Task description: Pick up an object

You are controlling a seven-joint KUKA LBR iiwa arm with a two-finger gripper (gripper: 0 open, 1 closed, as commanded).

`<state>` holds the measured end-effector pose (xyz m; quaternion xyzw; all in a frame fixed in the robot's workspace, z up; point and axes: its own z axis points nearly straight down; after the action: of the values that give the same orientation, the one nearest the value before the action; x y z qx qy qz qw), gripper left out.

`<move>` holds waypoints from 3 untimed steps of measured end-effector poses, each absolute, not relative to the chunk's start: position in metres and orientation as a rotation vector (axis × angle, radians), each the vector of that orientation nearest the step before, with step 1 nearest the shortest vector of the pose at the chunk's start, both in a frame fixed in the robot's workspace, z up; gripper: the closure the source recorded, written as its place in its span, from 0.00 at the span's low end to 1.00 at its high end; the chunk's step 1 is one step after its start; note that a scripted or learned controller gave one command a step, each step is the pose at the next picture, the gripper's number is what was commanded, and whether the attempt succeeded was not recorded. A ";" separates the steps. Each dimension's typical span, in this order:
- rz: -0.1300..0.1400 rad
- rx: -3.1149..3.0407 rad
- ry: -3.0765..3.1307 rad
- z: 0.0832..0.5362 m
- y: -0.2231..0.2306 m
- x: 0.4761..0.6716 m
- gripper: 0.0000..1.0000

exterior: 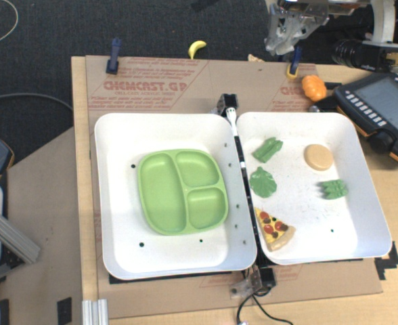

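**My hand above the far edge, five pieces in the right bin**

The things to pick lay in the right bin [361, 242]. A round tan cookie [318, 157] sat toward its two o'clock, with a green leafy piece [333, 189] just below it at about four. Across the bin, near the divider, a green piece [267, 149] lay tilted at ten o'clock, another green leafy piece [262, 182] sat just beneath it, and a pizza slice [274, 229] lay at seven o'clock, close to the bin's near left corner. None of them touched each other.

The left bin [111, 181] held a green divided plate [183, 191] in its middle.

My hand [284, 38] hung at twelve o'clock, beyond the bins over the tabletop's [151, 83] far edge, well apart from every piece. It held nothing, and I could not tell how far it stood open.
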<state>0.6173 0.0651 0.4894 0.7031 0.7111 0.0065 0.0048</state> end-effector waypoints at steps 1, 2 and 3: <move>-0.013 2.230 2.223 0.293 0.032 0.618 1.00; -0.013 2.233 2.219 0.178 -0.025 0.607 1.00; -0.004 2.228 2.218 0.185 -0.067 0.595 1.00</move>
<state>0.5947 -0.0674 0.1849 0.7087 0.7055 -0.0014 -0.0010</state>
